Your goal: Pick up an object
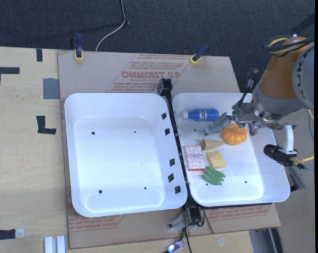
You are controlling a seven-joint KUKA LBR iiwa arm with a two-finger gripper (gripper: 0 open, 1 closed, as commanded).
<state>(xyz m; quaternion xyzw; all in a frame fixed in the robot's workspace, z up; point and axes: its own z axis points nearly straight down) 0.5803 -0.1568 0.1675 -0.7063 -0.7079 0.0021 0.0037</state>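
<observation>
The small orange pumpkin [235,135] sits in the right bin [254,191] directly under the gripper [237,122], whose fingers spread open to either side of it without visibly pinching it, the blue bottle [200,114] lying just beyond the fingers

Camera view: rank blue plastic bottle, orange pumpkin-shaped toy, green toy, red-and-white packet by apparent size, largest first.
1. Blue plastic bottle.
2-3. Orange pumpkin-shaped toy and red-and-white packet: look alike in size; the arm partly covers the toy, so unranked.
4. Green toy.
</observation>
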